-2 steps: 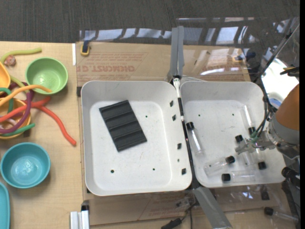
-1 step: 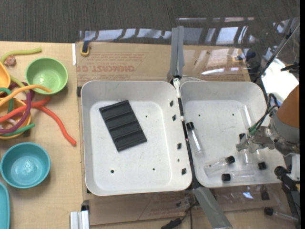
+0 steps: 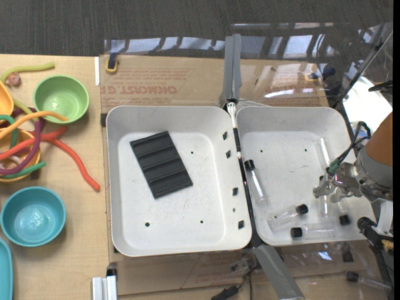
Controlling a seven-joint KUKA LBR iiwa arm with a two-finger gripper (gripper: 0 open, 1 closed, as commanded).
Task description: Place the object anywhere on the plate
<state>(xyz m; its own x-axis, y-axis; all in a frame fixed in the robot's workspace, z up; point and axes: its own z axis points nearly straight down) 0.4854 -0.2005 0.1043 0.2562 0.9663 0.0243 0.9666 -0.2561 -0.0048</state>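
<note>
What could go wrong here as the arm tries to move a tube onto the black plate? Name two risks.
1. The tubes are clear, thin and lie close together in the right bin, so the gripper may slip off one or knock its neighbours.
2. The plate lies in the left bin, across the raised rims between the bins; a loosely held tube might drop or catch there.

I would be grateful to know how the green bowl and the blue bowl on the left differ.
The green bowl sits farther back, beside the coloured strands; the blue bowl sits nearer the front. The green bowl looks a little smaller than the blue bowl. Both stand upright on the wooden bench, outside the white bins.
</note>
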